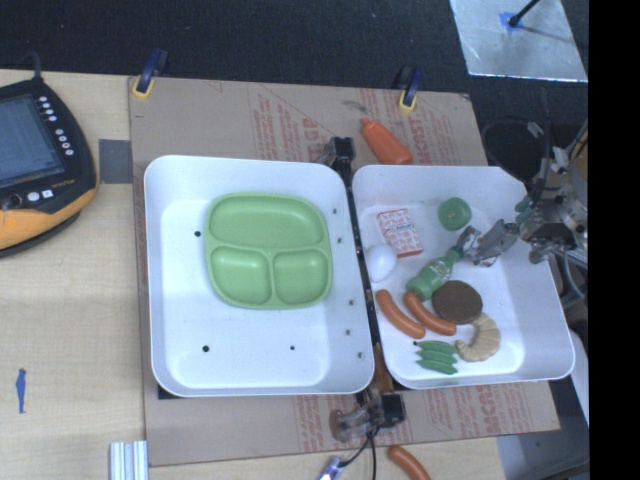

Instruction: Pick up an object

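Pincer (pixel 487 245) low over the right bin (pixel 545 313), in its upper right part, on the end of the grey arm (pixel 553 211) reaching in across the bin's right rim. Too small and blurred to tell how far open; nothing seen gripped in it. Just beside the cap end of a green bottle (pixel 436 274), possibly touching, though hard to tell. Bottle lying at a slant, cap up and to the right, base down and to the left.

Above the bottle, a green ball (pixel 454 212), apart from the pincer. Left of that, a red-and-white box (pixel 399 231) lying flat, and just below it a white egg-like thing (pixel 380 262) near the bin's left wall. Against the bottle's base, a brown disc (pixel 457 300). Two orange-red sausages (pixel 401 313) side by side, slanting, left of the disc. Below the disc a beige curved pastry (pixel 482 338), and left of it a cluster of green pods (pixel 436 358) near the bin's lower rim.

Further left, the left bin (pixel 175 298), holding a green divided plate (pixel 268 250). Both bins on a brown cardboard sheet (pixel 240 118), pinned by two blue clamps (pixel 150 69). On the sheet above the right bin, an orange carrot (pixel 385 143). At far left on the bench, a handheld control pendant (pixel 40 163).
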### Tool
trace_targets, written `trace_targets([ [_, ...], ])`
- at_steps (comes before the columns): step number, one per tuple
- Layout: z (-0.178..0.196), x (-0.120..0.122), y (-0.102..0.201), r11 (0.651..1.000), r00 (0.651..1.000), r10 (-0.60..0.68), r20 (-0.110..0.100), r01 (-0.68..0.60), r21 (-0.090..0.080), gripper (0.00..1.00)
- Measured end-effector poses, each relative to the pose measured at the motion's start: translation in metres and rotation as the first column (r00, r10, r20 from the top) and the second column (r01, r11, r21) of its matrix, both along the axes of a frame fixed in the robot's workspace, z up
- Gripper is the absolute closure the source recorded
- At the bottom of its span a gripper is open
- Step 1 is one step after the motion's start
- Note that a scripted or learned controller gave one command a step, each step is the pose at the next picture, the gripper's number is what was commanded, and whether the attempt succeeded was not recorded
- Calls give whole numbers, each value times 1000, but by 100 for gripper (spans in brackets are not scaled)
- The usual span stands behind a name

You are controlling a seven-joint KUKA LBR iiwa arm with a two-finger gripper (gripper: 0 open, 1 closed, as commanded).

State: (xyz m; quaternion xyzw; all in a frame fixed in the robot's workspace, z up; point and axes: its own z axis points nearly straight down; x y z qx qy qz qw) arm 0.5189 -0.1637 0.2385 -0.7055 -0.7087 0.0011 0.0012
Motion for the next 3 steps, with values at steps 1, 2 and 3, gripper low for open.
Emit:
trace_targets([
  [1,-146,9,51,1000,1000,3,2,-3,-1,0],
  [2,-135,10,49,1000,1000,7,2,-7,-5,100],
  [3,4,-20,84,1000,1000,0,3,0,0,100],
])
